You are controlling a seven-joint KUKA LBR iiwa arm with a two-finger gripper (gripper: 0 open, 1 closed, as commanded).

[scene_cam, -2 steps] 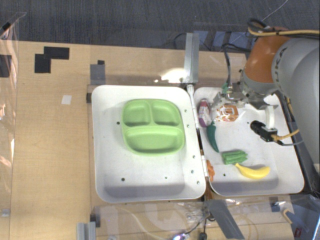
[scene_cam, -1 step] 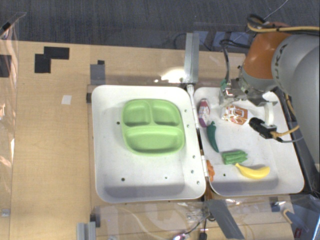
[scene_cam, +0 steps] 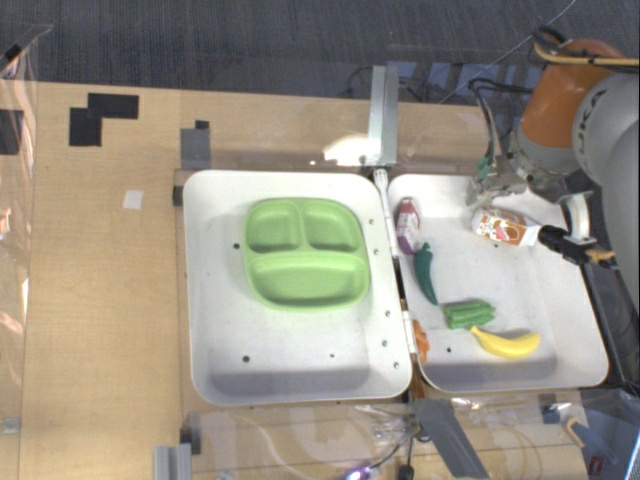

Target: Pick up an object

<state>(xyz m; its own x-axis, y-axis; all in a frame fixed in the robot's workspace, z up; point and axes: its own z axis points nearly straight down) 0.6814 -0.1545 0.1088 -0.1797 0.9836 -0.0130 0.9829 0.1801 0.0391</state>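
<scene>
Camera view: green tray (scene_cam: pixel 305 252) in left bin (scene_cam: pixel 210 368).

The two bins (scene_cam: pixel 290 383) look like smooth matt white plastic. The green tray (scene_cam: pixel 305 251) is matt plastic also. The banana (scene_cam: pixel 507 343) looks glossy. The bench (scene_cam: pixel 100 298) looks like pale wood.

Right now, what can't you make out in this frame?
- Gripper: small and cluttered at the right bin's far edge; finger state unreadable.
- Carton: print too small to read.
- Orange item: wedged at the divider between the bins, mostly hidden; identity unclear.
- Purple item: blurred against the divider; type unclear.
- Arm: cut off by the right edge.
</scene>
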